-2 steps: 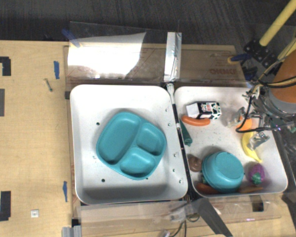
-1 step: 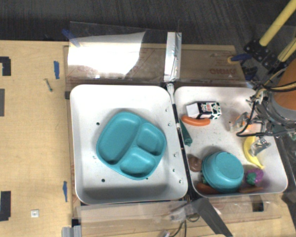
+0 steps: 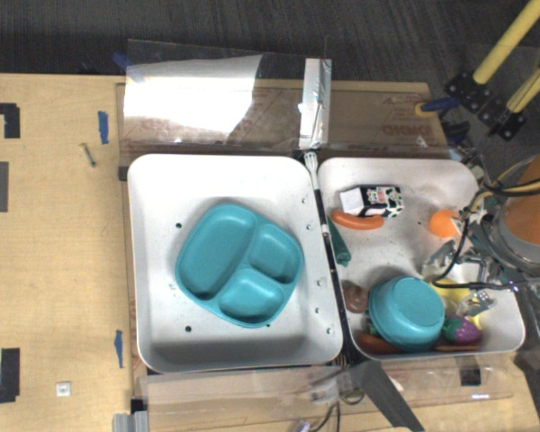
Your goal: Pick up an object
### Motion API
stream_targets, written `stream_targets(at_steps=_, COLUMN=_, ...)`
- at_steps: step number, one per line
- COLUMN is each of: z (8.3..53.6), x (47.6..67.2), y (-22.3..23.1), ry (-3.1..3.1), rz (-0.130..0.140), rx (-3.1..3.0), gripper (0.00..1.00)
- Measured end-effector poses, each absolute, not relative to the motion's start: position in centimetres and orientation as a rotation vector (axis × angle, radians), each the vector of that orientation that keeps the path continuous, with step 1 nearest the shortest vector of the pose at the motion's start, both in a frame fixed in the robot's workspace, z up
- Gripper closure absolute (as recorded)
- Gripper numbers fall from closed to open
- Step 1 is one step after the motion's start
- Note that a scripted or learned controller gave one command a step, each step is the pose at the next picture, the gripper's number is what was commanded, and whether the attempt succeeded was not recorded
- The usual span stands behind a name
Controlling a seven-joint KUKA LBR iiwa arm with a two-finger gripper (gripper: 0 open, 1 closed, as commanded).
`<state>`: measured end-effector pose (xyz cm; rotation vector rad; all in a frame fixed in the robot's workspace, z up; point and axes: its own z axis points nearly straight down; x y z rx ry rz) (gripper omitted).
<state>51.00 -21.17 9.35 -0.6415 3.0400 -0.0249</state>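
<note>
- The counter (image 3: pixel 45 268) is light wood with black tape marks along its left side, and it carries two shallow white bins side by side.
- The left bin (image 3: pixel 162 187) holds one thing: a teal divided plate (image 3: pixel 240 264), three compartments, lying flat near the middle and turned at a slant.
- The right bin (image 3: pixel 414 176) is crowded with small things.
- The arm comes in at the right edge, its orange band (image 3: pixel 533 214) just above the bin's right rim, with dark cables trailing below it.
- The gripper (image 3: pixel 450 257) hangs over the right part of the right bin amid those cables; I cannot tell how it stands or whether it pinches anything.
- A teal bowl (image 3: pixel 408 311) sits in the near part of the right bin, just beside the gripper.
- An orange carrot-like piece (image 3: pixel 358 222) lies toward the far left of that bin, touching a small black-and-white carton (image 3: pixel 374 200) behind it.
- An orange ball (image 3: pixel 443 224) rests near the far right.
- A purple piece (image 3: pixel 466 332) sits by the bowl's right side.
- A brown piece (image 3: pixel 355 297) lies at the bowl's left.
</note>
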Motion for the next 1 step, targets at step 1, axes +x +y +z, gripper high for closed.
stream_targets(at_steps=1, z=8.87, x=57.77, y=-17.85, ry=3.102, rz=-0.004, rx=-0.41, gripper=0.0)
